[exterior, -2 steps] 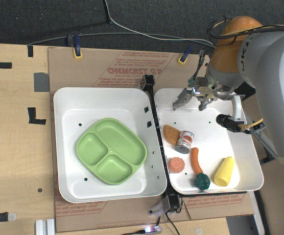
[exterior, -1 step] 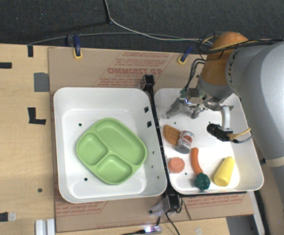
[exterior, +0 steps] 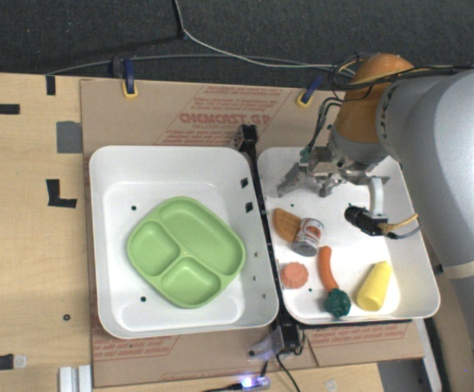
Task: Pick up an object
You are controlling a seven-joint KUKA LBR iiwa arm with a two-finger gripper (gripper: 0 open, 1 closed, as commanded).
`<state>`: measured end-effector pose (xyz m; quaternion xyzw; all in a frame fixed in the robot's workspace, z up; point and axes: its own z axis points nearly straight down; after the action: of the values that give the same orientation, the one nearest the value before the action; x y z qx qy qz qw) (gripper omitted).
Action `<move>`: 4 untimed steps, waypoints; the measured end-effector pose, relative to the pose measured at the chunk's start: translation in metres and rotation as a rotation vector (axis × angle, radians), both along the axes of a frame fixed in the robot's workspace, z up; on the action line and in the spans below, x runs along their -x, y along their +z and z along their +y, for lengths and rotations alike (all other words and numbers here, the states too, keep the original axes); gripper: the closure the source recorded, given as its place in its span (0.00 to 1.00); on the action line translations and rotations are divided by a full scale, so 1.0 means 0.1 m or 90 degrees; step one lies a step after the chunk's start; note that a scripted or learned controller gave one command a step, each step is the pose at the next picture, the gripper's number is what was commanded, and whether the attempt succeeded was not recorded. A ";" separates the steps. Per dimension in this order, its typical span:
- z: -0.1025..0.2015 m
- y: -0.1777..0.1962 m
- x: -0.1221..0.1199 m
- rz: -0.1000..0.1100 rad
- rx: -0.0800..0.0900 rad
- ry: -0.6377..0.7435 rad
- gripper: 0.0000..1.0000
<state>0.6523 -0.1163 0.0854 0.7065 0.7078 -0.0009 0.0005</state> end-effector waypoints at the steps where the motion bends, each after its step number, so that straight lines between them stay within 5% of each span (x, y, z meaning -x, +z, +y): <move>1: 0.00 0.11 -0.01 -0.001 0.000 0.001 1.00; 4: -0.01 1.49 -0.04 -0.002 -0.001 0.000 1.00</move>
<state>0.6567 -0.1168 0.2342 0.7066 0.7077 0.0010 0.0012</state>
